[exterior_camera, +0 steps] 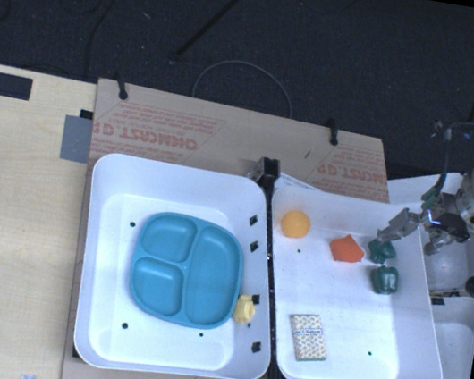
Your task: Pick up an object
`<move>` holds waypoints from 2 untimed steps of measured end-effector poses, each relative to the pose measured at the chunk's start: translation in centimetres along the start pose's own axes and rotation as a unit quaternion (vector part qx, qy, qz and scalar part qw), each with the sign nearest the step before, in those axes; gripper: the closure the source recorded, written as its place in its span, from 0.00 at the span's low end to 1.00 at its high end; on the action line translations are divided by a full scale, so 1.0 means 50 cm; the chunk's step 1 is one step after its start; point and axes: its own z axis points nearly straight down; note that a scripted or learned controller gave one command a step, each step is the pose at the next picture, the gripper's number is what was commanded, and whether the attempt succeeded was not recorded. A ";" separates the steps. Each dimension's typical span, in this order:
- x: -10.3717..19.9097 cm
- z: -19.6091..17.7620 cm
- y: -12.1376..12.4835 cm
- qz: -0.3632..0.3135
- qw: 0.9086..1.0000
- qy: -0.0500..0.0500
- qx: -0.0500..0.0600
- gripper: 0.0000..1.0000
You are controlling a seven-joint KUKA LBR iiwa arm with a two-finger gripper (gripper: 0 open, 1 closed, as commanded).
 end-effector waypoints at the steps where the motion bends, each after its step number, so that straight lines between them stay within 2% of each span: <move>1: 0.001 -0.017 0.004 -0.001 1.000 -0.001 -0.006 0.00; 2: 0.000 0.070 0.005 -0.001 1.000 -0.001 -0.004 0.00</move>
